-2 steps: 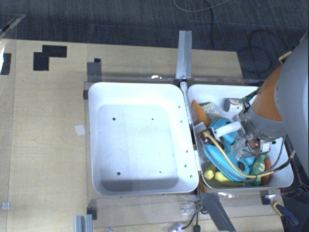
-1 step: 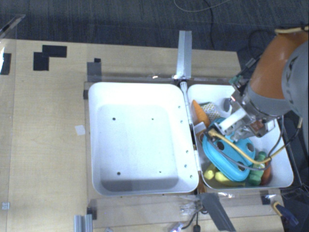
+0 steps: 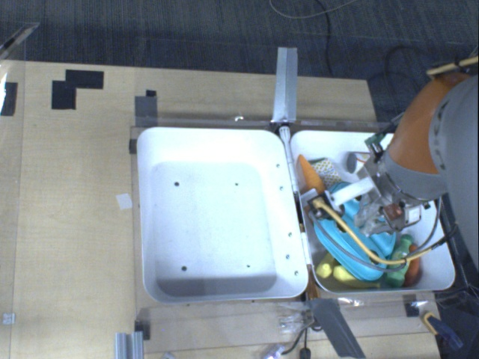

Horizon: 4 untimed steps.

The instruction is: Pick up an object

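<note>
**Claw low over the heap in the right bin**

From my screen, the arm (image 3: 438, 144) reached in from the right, and its claw (image 3: 376, 217) hung low over the right bin (image 3: 329, 136). The claw sat in the middle of a heap of things. Whether it was apart, together or clamped on anything I could not tell, because the wrist and the clutter under it hid that part. I could not see any object held in it.

All the objects to pick from lay in that right bin. A blue dish (image 3: 340, 249) took up the middle, directly under and just left of the claw. An orange carrot (image 3: 307, 172) lay near the bin's left wall, tilted, above the dish. A yellow fruit (image 3: 334, 274) sat against the dish at the near left corner. A green piece (image 3: 395, 277) and a red-orange piece (image 3: 413, 273) lay side by side at the near right corner, just below the claw. A small grey-and-white thing (image 3: 352, 160) near the far wall was too blurred for me to name.

The left bin (image 3: 209, 223) stood beside the right one on the pale bench (image 3: 67, 223), their walls touching.
</note>
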Each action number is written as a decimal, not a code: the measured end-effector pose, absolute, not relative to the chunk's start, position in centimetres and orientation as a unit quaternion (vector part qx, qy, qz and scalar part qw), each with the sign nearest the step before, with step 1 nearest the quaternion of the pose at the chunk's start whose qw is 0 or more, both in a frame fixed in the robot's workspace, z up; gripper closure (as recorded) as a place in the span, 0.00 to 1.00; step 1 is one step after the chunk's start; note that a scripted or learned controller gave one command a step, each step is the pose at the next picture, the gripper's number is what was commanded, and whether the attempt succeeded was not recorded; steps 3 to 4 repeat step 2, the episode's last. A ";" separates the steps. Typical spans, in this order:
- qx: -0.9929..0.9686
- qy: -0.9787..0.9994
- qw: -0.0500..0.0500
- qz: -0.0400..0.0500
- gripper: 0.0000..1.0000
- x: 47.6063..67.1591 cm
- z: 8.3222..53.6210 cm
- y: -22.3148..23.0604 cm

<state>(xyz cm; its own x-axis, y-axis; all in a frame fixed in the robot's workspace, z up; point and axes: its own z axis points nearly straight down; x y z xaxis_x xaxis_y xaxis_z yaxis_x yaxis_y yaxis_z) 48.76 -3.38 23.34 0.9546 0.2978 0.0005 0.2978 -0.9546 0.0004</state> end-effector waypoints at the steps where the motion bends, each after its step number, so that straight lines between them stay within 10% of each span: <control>1: 0.937 0.351 0.000 0.001 1.00 51.7 27.1 -2.0; 2: 0.898 0.440 0.001 0.001 1.00 57.3 29.7 0.1; 4: 0.898 0.440 0.001 0.001 1.00 57.3 29.7 0.1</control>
